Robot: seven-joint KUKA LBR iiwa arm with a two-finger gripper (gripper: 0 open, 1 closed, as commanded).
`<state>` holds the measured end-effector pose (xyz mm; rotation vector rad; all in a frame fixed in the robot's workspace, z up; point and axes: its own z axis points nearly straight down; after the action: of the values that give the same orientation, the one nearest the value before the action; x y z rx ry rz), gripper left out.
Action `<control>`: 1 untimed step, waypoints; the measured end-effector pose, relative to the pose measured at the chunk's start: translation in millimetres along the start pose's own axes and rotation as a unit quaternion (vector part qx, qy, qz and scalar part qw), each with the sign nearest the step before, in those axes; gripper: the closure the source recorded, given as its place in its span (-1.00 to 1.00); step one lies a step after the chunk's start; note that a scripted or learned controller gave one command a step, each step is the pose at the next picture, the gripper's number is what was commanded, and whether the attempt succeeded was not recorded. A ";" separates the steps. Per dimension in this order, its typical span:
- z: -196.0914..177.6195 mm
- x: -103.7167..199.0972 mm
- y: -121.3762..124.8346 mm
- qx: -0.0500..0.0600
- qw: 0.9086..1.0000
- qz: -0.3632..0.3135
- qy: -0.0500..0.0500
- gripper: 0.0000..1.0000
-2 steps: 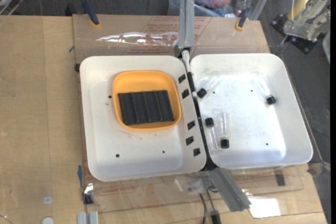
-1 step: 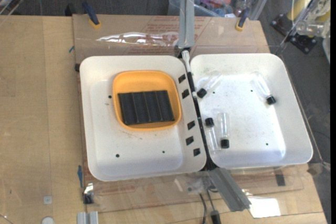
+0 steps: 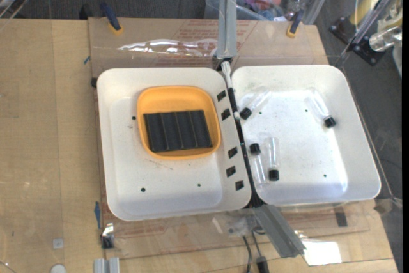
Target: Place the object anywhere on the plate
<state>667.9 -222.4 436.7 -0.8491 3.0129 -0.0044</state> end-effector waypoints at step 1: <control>-0.1 -0.4 0.4 0.000 0.997 -0.083 0.000 1.00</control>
<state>668.1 -221.8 436.9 -1.0971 2.9314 -0.0052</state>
